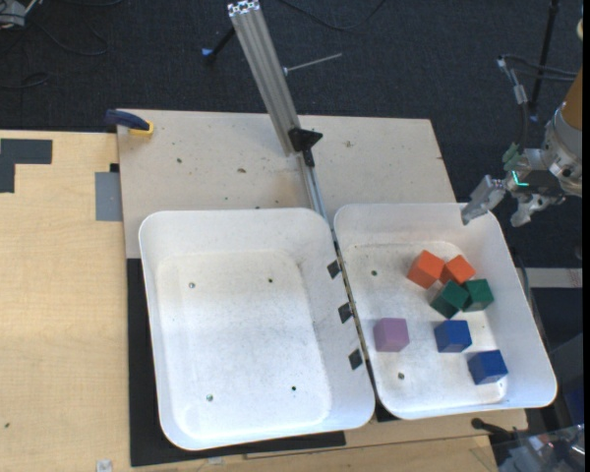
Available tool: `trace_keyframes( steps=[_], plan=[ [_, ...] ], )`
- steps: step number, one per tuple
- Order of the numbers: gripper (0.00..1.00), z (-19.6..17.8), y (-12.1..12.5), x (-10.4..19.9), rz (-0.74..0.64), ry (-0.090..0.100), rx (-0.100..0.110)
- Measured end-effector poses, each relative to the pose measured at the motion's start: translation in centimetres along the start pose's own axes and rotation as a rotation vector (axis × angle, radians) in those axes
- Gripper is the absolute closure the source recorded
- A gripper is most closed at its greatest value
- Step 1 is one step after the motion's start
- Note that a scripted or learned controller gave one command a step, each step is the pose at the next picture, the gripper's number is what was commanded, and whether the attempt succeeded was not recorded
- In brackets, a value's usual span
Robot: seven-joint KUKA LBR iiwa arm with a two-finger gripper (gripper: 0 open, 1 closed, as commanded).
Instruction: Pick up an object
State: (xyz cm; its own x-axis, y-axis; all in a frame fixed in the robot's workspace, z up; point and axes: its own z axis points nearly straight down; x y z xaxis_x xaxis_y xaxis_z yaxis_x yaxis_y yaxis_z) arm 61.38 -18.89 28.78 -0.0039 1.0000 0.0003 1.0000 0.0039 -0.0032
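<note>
The right bin [413, 226] holds several small blocks: two orange blocks [426, 267] [459, 268], two dark green blocks [451, 298] [479, 293], two blue blocks [452, 335] [488, 366] and a purple block [390, 334]. My gripper [500, 203] hangs above the bin's far right corner, beyond the blocks. Its two fingers are spread apart with nothing between them.
The left bin [177, 232] sits beside the right one, with black clips along the shared edge. A slanted aluminium bar [268, 72] rises behind the bins. A blue-and-yellow clamp [128, 121] lies at the bench's far left corner.
</note>
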Motion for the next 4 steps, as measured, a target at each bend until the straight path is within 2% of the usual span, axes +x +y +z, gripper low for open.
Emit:
trace_keyframes(
  steps=[1, 2, 3, 4],
  plan=[
    [0.0, 4.4, 0.2, 0.2, 0.003, 0.001, 0.004],
    [0.0, 10.9, 0.2, 0.2, 0.004, 0.002, 0.006],
    [0.0, 16.0, 0.4, -0.6, 0.005, 0.0, -0.008],
    [1.0, 14.8, 0.5, -0.7, 0.007, -0.001, -0.011]
  ],
)
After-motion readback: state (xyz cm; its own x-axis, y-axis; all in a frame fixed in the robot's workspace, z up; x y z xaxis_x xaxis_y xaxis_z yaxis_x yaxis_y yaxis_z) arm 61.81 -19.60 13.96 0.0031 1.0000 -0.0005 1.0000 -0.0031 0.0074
